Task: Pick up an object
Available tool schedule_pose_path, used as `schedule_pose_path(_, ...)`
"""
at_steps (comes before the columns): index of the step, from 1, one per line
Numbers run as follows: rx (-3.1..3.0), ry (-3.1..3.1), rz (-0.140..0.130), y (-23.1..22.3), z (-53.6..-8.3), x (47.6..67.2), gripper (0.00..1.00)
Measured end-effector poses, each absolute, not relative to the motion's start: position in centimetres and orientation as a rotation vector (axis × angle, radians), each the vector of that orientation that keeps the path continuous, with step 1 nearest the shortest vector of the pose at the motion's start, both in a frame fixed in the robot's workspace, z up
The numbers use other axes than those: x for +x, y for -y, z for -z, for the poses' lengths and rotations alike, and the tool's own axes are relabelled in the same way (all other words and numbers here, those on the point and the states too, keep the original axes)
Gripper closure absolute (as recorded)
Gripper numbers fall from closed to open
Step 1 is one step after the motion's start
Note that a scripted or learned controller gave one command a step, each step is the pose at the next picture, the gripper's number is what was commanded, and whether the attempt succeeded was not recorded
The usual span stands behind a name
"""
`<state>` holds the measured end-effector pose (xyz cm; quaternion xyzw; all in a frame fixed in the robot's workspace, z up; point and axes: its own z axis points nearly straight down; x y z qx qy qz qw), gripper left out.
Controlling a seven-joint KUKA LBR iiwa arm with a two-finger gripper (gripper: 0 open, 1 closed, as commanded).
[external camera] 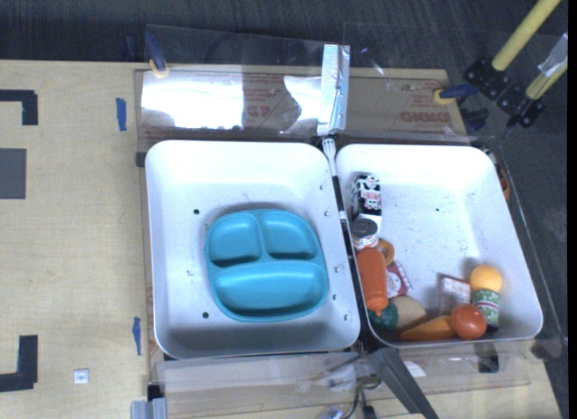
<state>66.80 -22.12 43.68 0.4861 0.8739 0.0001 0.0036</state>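
Against right bin (pixel 451 169) edges, toys (pixel 424 305) crowded

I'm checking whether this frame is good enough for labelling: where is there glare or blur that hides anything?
Camera view: strong glare on the clear sheet behind the left bin washes out what lies under it; the blue tray is evenly lit; the small toys in the right bin are soft, so the carton print is unreadable.

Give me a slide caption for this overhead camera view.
Blue divided tray in the left bin; toy foods crowd the right bin's near edge.
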Motion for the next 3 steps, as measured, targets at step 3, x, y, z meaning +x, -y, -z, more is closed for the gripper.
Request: schedule_pose_path(3,1.978,-2.43,-0.002,22.29,-43.67,66.75,1.0)
